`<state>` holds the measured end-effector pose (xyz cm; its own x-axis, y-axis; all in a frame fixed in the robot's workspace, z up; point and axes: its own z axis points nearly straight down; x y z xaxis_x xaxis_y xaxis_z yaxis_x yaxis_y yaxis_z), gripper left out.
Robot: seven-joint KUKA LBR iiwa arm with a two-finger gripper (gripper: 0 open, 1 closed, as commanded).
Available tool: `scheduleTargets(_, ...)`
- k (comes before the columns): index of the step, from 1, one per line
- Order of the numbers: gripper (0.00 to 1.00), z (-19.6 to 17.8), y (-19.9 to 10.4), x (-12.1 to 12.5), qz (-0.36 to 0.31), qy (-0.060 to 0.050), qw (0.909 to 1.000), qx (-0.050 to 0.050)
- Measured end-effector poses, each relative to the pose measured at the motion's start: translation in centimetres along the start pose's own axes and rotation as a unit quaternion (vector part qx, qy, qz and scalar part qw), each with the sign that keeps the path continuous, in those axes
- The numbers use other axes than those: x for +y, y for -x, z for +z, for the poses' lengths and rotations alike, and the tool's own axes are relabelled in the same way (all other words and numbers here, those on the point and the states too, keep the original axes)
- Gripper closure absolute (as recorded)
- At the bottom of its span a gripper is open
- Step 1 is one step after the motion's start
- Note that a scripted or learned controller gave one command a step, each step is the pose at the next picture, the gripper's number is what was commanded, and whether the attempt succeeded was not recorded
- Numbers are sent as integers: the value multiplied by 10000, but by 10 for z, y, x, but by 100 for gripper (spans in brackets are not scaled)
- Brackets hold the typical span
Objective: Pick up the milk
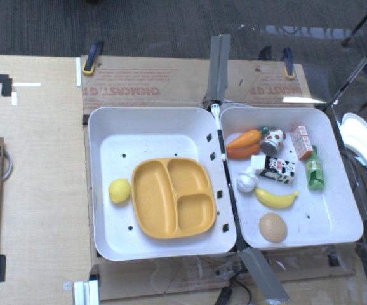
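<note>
Right bin [345, 189]: holds the milk and most of the small items.
Egg [272, 227]: brown, nearest the camera, well in front of the milk.
Banana [276, 198]: just in front of the milk, lying crosswise.
Left bin [101, 170]: left of the milk, the two bins meeting rim to rim.
Plate [174, 197]: yellow, three compartments, in the left bin, well left of the milk.
Lemon [119, 190]: further left again, just beside the plate's left edge.
White ball [246, 183]: at the milk's near left corner, close to it; contact unclear.
Milk [277, 168]: small carton with black-and-white cow print, lying on its side near the middle of the right bin.
Bottle [315, 174]: green, just right of the milk.
Carrot [242, 144]: behind and left of the milk.
Can [272, 141]: just behind the milk, touching the carrot's tip.
Box [301, 142]: red and white, behind and right of the milk.
Gripper: whether released or clenched cannot be told; nothing is grasping the milk.
</note>
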<state>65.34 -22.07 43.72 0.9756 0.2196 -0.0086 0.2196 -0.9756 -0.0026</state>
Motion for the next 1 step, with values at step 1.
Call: scheduleTargets(1,100,0,-2,0,73,2,10000,5)
